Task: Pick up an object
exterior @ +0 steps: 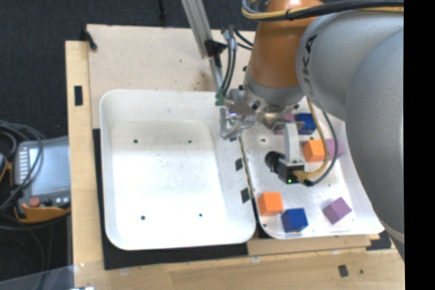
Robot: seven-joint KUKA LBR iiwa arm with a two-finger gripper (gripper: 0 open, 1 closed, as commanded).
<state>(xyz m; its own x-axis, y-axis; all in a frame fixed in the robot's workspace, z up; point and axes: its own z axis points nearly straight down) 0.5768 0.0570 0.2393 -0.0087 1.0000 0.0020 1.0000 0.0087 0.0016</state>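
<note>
Camera view places the gripper (232, 122) low over the shared rim where the left bin (109, 109) meets the right bin (309, 190). Whether it is open or closed cannot be told, because the wrist hides it from above. Nothing is visibly held.

All candidate objects lie in the right bin, on the arm's side of the gripper. An orange cube (271, 202) sits toward the camera from the gripper, close to the dividing rim. A blue cube (294, 219) lies just beside it, and a purple cube (336, 210) lies further out. A second orange cube (313, 149) and a second blue cube (305, 123) lie close under the wrist.

Recommended approach:
- **Target:** select the purple cube, which stands apart from its neighbours.
- **Descent:** centre the gripper over it, square to its flat faces, then descend vertically.

Clearance notes:
- **Rim:** it lies directly beneath the gripper, so the gripper should probably lift clear before traversing.
- **Near orange cube:** the rim and the blue cube crowd it, which likely leaves little room.
- **Left bin:** beyond the gripper, it shows bare floor.
</note>
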